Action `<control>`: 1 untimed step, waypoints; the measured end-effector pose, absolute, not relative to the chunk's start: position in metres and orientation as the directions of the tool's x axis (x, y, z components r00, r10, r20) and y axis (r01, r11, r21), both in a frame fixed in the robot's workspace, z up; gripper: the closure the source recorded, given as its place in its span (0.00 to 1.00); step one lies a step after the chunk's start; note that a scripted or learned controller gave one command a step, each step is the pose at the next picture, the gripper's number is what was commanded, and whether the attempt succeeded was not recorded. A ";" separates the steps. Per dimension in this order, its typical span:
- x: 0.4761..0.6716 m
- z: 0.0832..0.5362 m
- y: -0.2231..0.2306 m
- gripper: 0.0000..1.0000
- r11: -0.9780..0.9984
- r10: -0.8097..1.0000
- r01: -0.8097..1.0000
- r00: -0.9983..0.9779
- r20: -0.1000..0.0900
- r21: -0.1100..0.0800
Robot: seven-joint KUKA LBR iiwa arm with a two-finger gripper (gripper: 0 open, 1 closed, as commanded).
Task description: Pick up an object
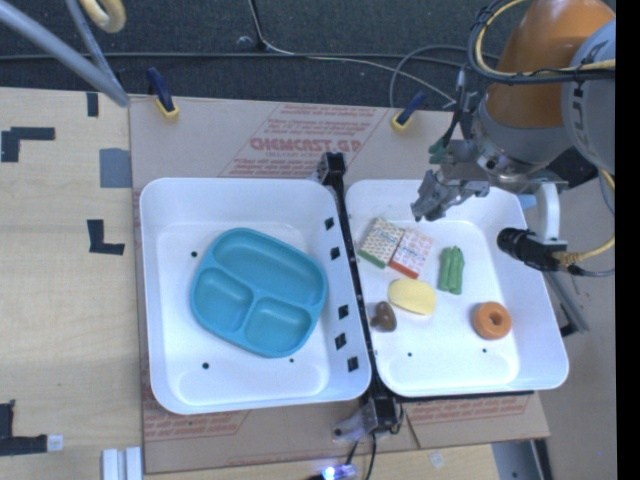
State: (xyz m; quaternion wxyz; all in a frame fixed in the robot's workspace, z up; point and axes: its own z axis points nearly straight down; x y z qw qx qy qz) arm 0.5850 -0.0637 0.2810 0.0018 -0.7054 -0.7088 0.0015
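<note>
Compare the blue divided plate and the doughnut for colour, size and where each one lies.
The blue divided plate is blue, the doughnut orange-brown. The plate is far larger, covering much of its bin's floor, while the doughnut is among the smallest items. The plate lies alone in the left bin; the doughnut lies in the right bin among other items. Both lie flat, apart from the gripper.

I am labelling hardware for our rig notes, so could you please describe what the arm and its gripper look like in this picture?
The grey KUKA arm has a rounded, glossy orange band above the wrist, with black and yellowish cables looping around it. Below hangs a dark grey metal two-finger gripper with small green accents. A white bracket carrying a black cylindrical attachment sits beside it.
</note>
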 end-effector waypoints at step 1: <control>0.582 0.259 -0.015 1.00 0.006 1.000 1.000 -0.006 0.000 -0.006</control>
